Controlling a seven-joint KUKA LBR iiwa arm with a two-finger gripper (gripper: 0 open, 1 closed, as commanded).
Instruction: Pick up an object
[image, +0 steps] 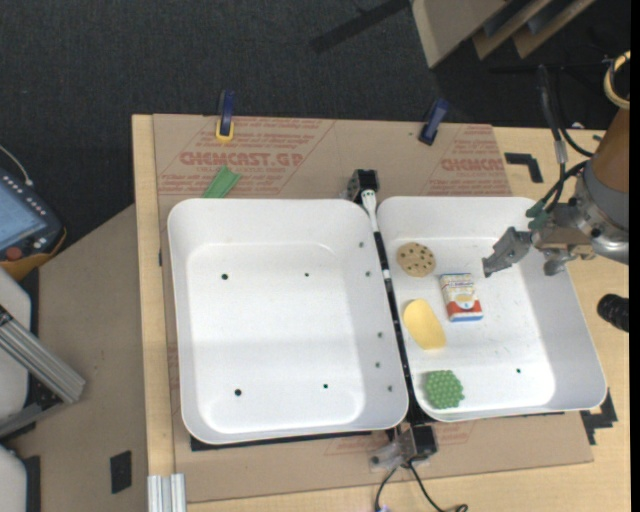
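The right bin (560, 330) holds several small items: a round brown cookie (415, 259), a small red and white carton (461, 297), a yellow oblong piece (424, 325) and a green bumpy ball (443, 388). My gripper (527, 255) hangs over the upper right part of this bin, to the right of the cookie and carton. Its two dark fingers (503, 253) stand spread apart with nothing between them.
The left bin (200, 240) sits beside the right one on a cardboard sheet. A green strip (221, 182) lies on the cardboard above the left bin. Blue clamps (226, 112) hold the sheet's far edge. A black divider (379, 255) runs between the bins.
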